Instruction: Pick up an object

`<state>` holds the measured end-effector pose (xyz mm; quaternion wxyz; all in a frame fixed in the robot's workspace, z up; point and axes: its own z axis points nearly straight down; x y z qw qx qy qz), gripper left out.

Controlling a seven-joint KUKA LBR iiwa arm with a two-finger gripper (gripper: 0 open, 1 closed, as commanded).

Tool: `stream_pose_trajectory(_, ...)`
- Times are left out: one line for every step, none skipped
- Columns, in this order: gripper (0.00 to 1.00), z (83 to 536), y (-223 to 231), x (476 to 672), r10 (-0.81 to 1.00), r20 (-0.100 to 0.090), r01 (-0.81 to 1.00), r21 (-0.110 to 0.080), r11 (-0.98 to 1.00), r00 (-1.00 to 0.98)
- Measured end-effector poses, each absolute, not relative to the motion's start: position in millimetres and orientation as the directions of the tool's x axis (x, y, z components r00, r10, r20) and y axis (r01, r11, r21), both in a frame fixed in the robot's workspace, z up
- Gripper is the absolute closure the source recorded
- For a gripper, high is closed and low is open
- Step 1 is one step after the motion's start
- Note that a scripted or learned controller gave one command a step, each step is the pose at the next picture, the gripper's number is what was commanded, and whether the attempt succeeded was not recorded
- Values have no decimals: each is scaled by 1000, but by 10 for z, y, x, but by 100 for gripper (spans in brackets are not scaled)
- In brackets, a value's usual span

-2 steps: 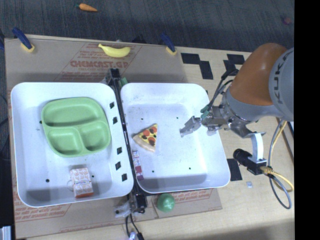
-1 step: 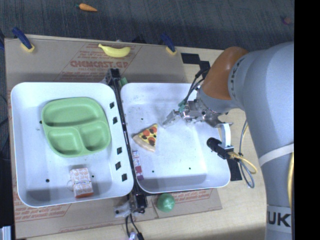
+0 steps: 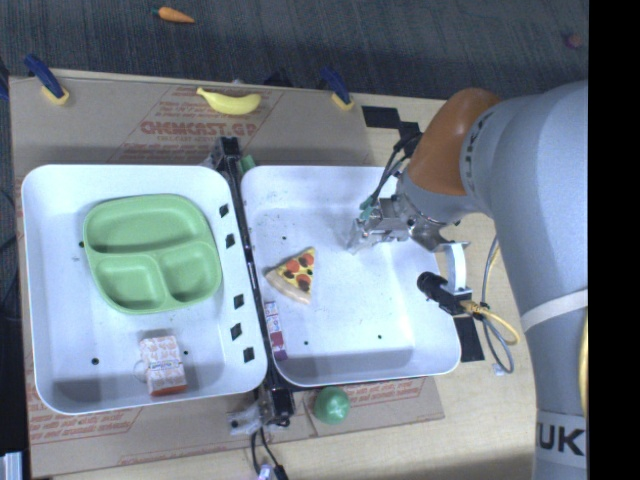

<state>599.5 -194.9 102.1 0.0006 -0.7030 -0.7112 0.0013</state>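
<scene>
A toy pizza slice lies in the right bin, near its left wall. My gripper hangs over the same bin's upper right part, to the right of the slice and apart from it. Nothing shows between its fingers. In the left bin rests a green divided tray, and below it a small red and white packet.
A yellow toy banana lies on the cardboard behind the bins. A green ball sits on the cardboard in front of the right bin. An orange object lies on the floor beyond. Blue clamps hold the cardboard's back edge.
</scene>
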Motion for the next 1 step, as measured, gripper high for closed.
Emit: stream_pose_trajectory(100,919,-1447,6570,1000,2,1000,-2,7,-7)
